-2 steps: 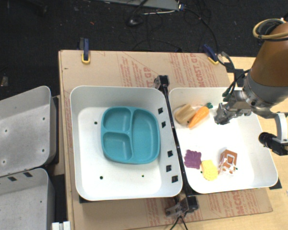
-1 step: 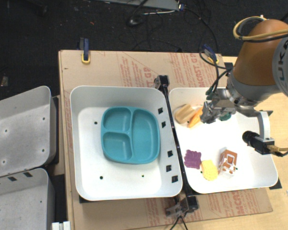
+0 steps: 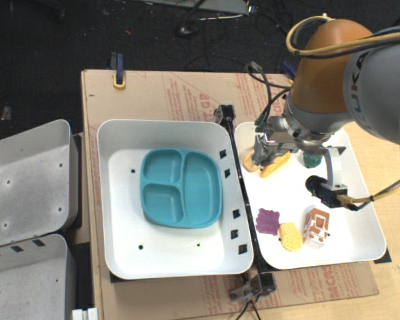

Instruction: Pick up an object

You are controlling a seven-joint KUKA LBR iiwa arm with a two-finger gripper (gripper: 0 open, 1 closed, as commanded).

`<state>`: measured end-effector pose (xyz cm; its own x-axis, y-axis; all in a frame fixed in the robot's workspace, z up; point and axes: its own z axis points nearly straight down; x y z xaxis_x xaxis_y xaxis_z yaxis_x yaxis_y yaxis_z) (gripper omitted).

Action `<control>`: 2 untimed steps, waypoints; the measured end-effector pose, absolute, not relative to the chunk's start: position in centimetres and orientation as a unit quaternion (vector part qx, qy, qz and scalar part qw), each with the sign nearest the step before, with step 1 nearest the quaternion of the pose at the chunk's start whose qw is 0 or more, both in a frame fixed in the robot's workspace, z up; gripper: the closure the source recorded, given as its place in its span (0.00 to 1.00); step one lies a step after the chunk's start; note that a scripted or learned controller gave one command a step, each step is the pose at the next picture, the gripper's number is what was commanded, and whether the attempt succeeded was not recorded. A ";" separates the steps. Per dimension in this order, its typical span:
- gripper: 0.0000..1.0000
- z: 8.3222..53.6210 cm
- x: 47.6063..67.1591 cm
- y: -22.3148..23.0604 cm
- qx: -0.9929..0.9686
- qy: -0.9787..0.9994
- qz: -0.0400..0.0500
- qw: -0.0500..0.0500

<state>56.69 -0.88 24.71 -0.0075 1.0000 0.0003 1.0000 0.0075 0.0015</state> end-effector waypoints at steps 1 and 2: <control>1.00 24.8 56.8 3.7 0.705 0.709 0.000 0.000; 1.00 22.5 56.7 9.3 0.704 0.710 -0.001 -0.001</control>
